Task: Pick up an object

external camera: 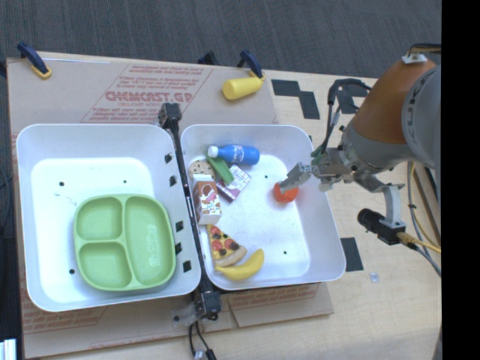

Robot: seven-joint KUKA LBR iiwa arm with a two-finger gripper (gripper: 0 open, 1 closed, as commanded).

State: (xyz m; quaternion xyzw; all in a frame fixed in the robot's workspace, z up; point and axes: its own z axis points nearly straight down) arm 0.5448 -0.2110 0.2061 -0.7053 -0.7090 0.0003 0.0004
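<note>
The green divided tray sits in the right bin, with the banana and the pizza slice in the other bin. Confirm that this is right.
Not quite. The camera view shows the green divided tray in the left bin, not the right one. The banana and the pizza slice lie in the other bin, the right bin, near its front edge.

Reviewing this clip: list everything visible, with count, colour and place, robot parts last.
white bins: 2, side by side on the bench
divided plate: 1, green, left bin
bottle: 1, blue with white cap, right bin, far side
carton: 1, red and white, right bin, left edge
pizza slice: 1, right bin, near side
banana: 1, yellow, right bin, near edge
red object: 1, right bin, at the gripper tip
yellow object: 1, on cardboard beyond the bins
gripper: 1, grey, over right bin
arm: 1, grey and orange, from the right
</note>
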